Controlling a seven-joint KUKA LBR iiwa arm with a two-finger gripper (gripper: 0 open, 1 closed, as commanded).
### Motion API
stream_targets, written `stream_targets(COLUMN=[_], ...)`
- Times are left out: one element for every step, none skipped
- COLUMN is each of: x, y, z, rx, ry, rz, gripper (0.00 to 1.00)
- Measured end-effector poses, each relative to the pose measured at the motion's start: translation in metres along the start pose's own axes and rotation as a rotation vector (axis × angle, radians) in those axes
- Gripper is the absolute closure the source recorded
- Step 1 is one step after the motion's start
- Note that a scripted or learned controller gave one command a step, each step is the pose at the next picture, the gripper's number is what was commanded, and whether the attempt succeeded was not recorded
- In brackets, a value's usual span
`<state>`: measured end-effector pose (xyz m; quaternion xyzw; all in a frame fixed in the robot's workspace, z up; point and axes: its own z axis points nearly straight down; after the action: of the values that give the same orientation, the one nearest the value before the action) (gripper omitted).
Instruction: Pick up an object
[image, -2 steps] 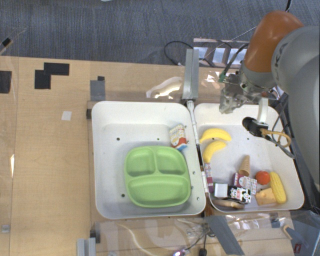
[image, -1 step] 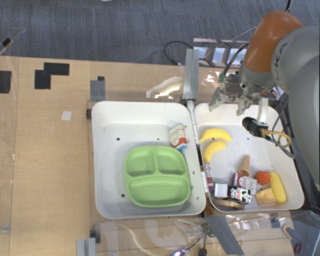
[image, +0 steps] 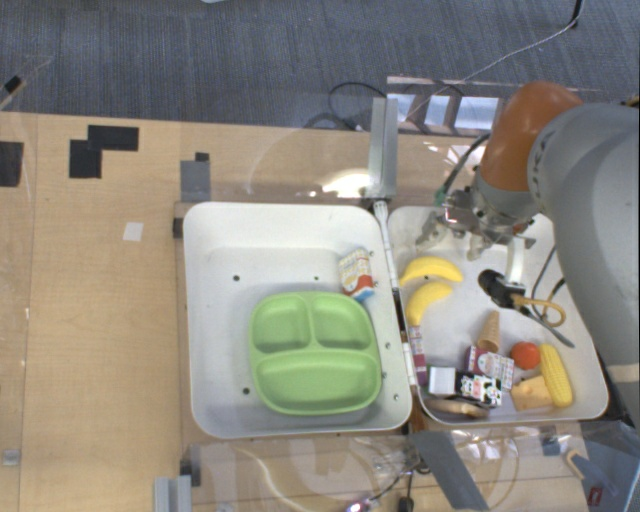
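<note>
Step in hand: approach, with no pick made yet. The gripper (image: 462, 228) stands over the far end of the right bin (image: 597, 402), just beyond the upper banana (image: 432, 268). Nothing is seen held in it, and whether it is open or closed cannot be told. The next move likely calls for a descent centred on that banana, clear of the bin wall. Count, right bin: two bananas, the lower banana (image: 429, 300) just beside the first; one cone (image: 489, 330); one red ball (image: 526, 355); one corn cob (image: 556, 376); several small boxes, not clearly separable. Left bin (image: 215, 300): one green plate (image: 315, 352), one packet (image: 356, 272).
</note>
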<state>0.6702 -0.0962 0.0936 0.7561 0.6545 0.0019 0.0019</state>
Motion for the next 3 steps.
stream_targets(x=[-0.012, -0.072, -0.093], y=[-0.089, -0.162, -0.165], z=[0.003, 0.002, 0.002], rx=[-0.006, -0.013, -0.015], ry=[0.002, -0.002, -0.003], rz=[0.033, 0.000, -0.356], gripper=[0.00, 0.00, 0.00])
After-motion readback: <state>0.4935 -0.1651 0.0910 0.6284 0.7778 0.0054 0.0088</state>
